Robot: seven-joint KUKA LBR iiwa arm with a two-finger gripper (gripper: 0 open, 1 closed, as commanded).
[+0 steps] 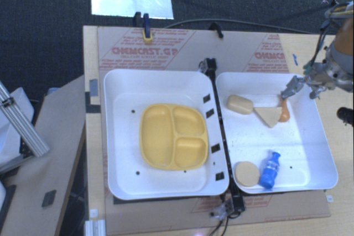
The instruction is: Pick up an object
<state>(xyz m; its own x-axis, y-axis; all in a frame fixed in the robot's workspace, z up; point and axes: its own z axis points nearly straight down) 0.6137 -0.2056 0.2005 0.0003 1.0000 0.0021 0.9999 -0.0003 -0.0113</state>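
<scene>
Over the far right corner of the right bin [321, 135], the gripper [292, 88] hung, and I could not tell its state.
In that bin a tan block [240, 104], a cream wedge [267, 115] and an orange piece [284, 111] lay near the far edge; a round disc [247, 173] and blue bottle [270, 169] lay at the near edge. The left bin [121, 119] held a yellow tray [173, 136].

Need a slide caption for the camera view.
Gripper poised over right bin near orange piece; yellow divided plate in left bin.
</scene>
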